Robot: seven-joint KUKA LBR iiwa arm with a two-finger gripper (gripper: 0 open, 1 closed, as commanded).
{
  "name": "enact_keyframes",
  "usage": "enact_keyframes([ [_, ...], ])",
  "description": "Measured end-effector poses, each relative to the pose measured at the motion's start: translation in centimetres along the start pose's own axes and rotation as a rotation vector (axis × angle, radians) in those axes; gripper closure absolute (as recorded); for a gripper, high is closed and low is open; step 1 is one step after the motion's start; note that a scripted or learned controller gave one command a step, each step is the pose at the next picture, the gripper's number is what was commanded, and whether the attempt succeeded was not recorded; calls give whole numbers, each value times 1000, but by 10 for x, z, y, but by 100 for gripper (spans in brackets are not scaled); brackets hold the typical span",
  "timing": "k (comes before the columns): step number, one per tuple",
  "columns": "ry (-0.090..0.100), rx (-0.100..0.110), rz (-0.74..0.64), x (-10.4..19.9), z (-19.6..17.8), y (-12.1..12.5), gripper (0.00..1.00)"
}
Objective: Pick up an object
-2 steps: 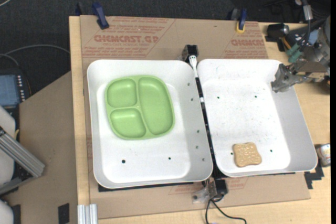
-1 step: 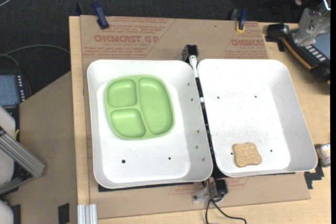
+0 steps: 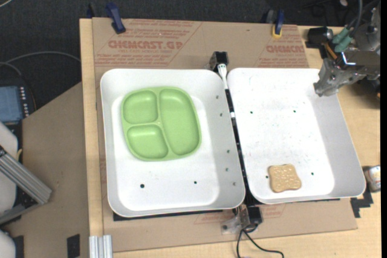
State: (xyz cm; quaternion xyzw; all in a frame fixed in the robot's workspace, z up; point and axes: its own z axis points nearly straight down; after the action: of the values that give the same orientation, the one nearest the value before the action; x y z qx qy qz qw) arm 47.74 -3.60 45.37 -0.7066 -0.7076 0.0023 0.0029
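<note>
Gripper (image 3: 325, 86): hangs over the far right corner of the right bin (image 3: 275, 99), at the rim; whether it is open or closed cannot be told from here, and nothing shows in its grasp.
Arm: comes in from the right, grey wrist with cables, above the right bin's far edge.
Cracker (image 3: 284, 177): tan, roughly square biscuit lying flat on the right bin's floor, near its near edge and a little right of centre.
Key relation: the cracker lies well apart from the gripper, toward the bin's near edge and somewhat left of it; being nearly square, it offers no marked long axis, so either pair of edges looks usable.
Right bin surface: white, shallow, lightly speckled, bare around the cracker, which gives room to descend.
Left bin (image 3: 121, 178): touching the right bin's left side; holds a green three-compartment plate (image 3: 161, 124), far of centre.
Bench (image 3: 181, 36): brown board under both bins, clamps along its far edge.
Judgement: approach not yet begun; a flat, thin cracker may be hard to pinch.
</note>
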Motion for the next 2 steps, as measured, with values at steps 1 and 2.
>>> enact_keyframes([
  [1, 0, -3, -1, 24, 30, 2, 100],
  [2, -1, 1, -1, 51, 101, 3, 100],
])
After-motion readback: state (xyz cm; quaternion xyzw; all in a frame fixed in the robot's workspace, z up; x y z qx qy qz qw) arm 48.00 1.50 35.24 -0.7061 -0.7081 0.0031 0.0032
